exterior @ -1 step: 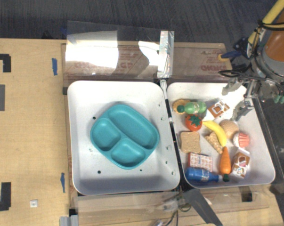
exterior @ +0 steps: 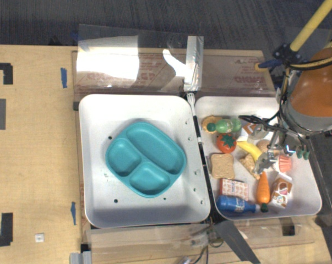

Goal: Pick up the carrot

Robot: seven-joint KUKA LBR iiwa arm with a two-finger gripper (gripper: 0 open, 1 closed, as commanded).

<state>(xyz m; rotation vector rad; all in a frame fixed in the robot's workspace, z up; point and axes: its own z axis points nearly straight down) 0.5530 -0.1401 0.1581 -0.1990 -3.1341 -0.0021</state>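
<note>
The carrot lies near the right bin's front edge, upright in view, just below the pincer (whose opening cannot be told).

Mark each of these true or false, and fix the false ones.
1. The carrot lies in the right bin. True.
2. The teal plate sits in the right bin. False: it sits in the left bin.
3. The gripper is above the right bin. True.
4. The blue bottle lies at the far edge of its bin. False: it lies at the near edge.
5. The carrot lies on the teal plate. False: it lies on the bin floor.
</note>
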